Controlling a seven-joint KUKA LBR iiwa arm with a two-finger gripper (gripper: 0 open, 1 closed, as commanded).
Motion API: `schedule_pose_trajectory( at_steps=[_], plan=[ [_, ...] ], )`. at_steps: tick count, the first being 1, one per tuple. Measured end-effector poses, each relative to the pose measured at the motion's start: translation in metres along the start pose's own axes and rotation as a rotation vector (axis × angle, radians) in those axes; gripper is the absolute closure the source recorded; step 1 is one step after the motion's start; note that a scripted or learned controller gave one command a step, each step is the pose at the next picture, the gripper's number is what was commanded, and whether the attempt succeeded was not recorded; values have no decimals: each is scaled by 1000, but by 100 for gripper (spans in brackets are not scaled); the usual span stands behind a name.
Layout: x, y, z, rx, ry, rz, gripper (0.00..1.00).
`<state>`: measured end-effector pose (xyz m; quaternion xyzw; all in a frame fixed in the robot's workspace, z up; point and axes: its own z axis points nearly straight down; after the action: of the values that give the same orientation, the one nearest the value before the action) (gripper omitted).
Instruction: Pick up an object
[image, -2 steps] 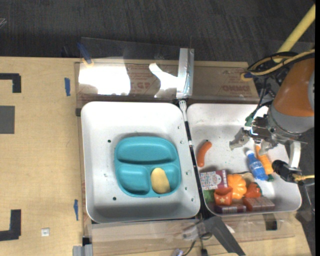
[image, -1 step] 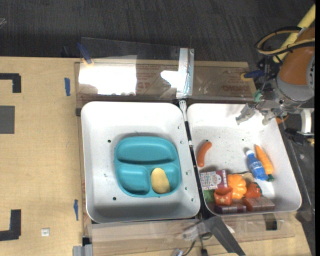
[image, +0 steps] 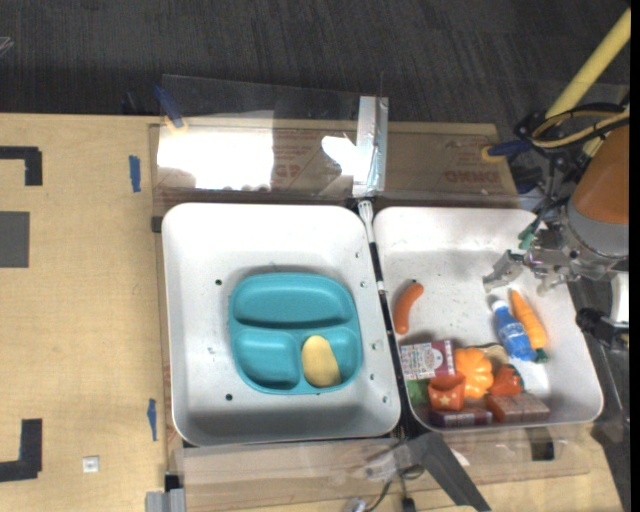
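The wooden bench (image: 70, 330) is lying bare along the left, leaving broad room beside the bins. The left bin (image: 190, 250) is holding a teal divided tray (image: 290, 310) at its middle, with white floor showing all around the tray out to the rim. A yellow potato-shaped toy (image: 320, 361) is sitting in the tray's lower right compartment.

The two bins are meeting at a shared edge. In the right bin (image: 440, 240), the upper half of the floor is lying open, while the objects are crowding the lower half. An orange sausage-shaped toy (image: 406, 305) is resting just beside the shared edge. Below it, a red-and-white carton (image: 425, 357) is touching an orange bell pepper (image: 474, 370) and a red toy (image: 447, 394), all close to the near rim. Further right, a blue-and-white bottle (image: 512, 331) and an orange carrot (image: 528, 317) are lying side by side.

The arm (image: 606, 195) is reaching in over the right bin's upper right edge. The gripper (image: 527, 260) is hanging just above the bottle and carrot; whether it is spread or pressed together cannot be told.
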<state>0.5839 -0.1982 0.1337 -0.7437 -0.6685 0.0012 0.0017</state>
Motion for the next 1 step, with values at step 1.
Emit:
schedule_pose_trajectory(
  at_steps=[1],
  plan=[
    [-5,-33,41,-4,8,74,0]
  ],
)
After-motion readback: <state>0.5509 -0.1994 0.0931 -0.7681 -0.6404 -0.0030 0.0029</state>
